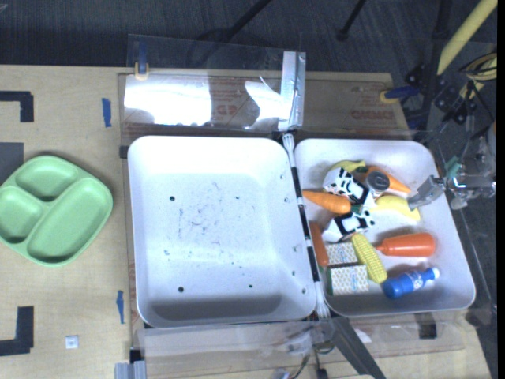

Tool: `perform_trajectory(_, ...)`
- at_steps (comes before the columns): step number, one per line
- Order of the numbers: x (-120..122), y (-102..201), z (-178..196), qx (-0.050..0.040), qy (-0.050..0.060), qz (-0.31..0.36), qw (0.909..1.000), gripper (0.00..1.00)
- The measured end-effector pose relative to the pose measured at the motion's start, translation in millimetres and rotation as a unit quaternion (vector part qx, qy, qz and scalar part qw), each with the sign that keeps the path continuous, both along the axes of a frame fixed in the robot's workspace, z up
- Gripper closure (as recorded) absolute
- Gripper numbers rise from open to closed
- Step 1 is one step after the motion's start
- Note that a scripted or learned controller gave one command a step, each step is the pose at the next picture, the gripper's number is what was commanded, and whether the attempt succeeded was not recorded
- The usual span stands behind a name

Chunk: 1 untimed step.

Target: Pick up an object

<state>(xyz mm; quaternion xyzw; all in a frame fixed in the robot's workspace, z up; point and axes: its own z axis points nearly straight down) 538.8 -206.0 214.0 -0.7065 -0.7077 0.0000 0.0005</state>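
The right bin holds a heap of toy items. An orange carrot lies by its left wall, next to a black-and-white toy and a yellow banana. Nearer the front lie an orange bottle, a yellow corn cob, two speckled square blocks and a blue bottle. My gripper hangs at the bin's right rim, just right of the banana, with nothing seen in it. Most of the arm is cut off by the frame's right edge.
The left bin sits against the right one, sharing a dividing rim. A green divided plate rests on the bench at far left. A clear plastic sheet stands behind the left bin. Cables and stands crowd the upper right.
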Motion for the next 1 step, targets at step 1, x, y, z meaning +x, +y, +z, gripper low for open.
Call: perform_trajectory(1, 41.1, -10.0, -83.0, 0.0001, 0.0, 0.095, 0.9955, 0.0)
